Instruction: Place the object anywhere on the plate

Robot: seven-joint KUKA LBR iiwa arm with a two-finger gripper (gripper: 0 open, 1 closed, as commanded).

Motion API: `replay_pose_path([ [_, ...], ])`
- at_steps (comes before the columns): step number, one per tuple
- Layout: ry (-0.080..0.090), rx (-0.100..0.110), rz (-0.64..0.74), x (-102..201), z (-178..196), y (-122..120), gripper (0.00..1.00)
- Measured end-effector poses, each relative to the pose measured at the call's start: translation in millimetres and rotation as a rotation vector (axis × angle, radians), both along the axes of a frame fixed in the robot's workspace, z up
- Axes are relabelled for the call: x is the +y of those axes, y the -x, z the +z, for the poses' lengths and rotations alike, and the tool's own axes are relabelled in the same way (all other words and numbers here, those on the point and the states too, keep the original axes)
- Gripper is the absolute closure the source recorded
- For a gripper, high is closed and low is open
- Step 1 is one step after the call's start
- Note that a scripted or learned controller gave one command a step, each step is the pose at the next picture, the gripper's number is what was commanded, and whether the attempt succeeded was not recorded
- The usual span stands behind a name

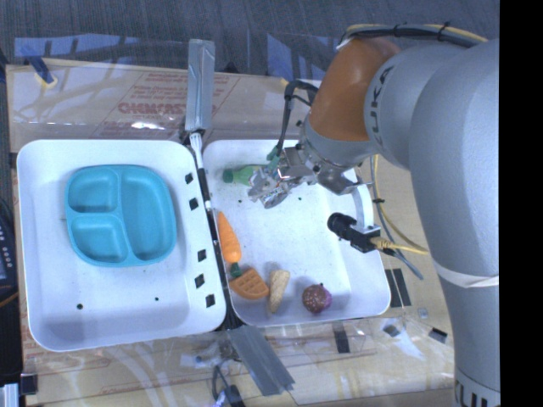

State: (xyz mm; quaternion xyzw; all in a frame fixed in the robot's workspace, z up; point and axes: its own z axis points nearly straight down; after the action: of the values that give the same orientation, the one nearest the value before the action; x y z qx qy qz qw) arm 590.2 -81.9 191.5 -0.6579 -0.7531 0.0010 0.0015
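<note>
green object [239, 175] just left of claw [273, 185]

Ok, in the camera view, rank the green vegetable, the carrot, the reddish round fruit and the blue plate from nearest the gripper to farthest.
1. green vegetable, just left of the gripper.
2. carrot, at the right bin's left wall.
3. reddish round fruit, at the right bin's near edge.
4. blue plate, in the left bin.

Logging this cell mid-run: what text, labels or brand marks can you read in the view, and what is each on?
Black letters on the arm, beside the orange band: seen at a slant, not clearly readable.
Red print on the clear sheet behind the bins: too blurred to read.
No text on the blue plate, the bins or the food items.
</note>
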Motion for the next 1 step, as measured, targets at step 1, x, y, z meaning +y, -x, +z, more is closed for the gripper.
replay_pose_path([
  [1,-0.001,0.002,0.071,60.9,-0.5,-4.1,1.0],
])
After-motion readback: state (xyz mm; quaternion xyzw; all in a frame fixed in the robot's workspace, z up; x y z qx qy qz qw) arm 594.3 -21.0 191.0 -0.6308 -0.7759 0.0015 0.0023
